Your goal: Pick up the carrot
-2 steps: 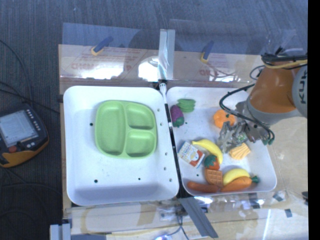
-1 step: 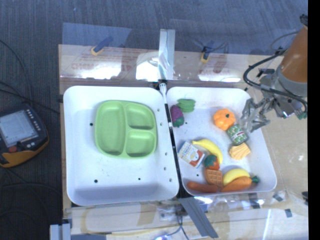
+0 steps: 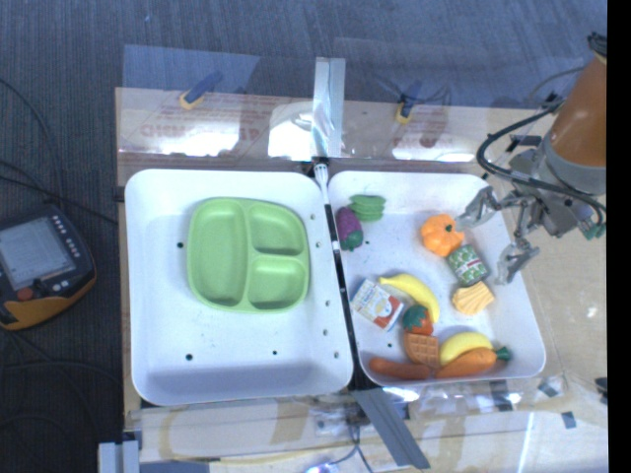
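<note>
The carrot (image 3: 466, 363), orange with a green leafy end at its right, lies along the near wall of the right bin (image 3: 527, 308), just below a yellow banana (image 3: 465, 343). My gripper (image 3: 496, 236) hangs over the bin's right side, well beyond the carrot toward the far edge. Its two fingers (image 3: 479, 209) are spread, and I see nothing between them. Just to its left are an orange pumpkin (image 3: 441, 235) and a green can (image 3: 466, 264).
The right bin also holds a cheese wedge (image 3: 473, 298), a second banana (image 3: 412, 290), a waffle (image 3: 420, 347), a sausage (image 3: 399, 370), a small carton (image 3: 377, 304) and an eggplant (image 3: 349, 228). A green divided plate (image 3: 248, 253) sits in the left bin (image 3: 158, 363).
</note>
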Controlling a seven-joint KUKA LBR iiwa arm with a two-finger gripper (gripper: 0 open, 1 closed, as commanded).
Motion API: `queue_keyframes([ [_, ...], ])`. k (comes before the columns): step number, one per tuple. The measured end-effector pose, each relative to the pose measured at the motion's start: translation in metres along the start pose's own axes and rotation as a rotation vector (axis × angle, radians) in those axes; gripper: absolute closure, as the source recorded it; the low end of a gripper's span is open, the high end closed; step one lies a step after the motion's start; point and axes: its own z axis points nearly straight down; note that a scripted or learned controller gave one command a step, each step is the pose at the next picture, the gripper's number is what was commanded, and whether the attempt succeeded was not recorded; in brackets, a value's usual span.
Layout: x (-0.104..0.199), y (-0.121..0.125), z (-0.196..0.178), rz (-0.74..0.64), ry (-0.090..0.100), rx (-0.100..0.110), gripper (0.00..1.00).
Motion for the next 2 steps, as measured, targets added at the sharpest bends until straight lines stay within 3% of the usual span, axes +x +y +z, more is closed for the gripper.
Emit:
queue_keyframes([
  [1, -0.044, -0.047, 0.092, -0.066, -0.012, 0.013, 0.00],
  [2, -0.054, 0.010, 0.137, 0.005, -0.006, 0.003, 0.00],
])
